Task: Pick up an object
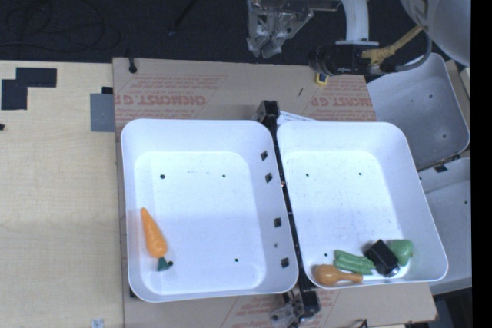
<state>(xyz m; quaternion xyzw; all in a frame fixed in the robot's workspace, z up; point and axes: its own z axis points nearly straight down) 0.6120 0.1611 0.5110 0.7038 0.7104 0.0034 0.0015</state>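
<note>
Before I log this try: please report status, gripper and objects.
Gripper high above the bins' far edge, nothing between fingers. Carrot in left bin; four small objects in right bin's near corner. Nothing in the way.

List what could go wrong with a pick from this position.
1. The black block, green pod, green piece and orange pear-shaped toy crowd the right bin's near corner; fingers may hit the wall or nudge neighbours.
2. The carrot lies against the left bin's wall.
3. The gripper sits high, far from everything.
</note>
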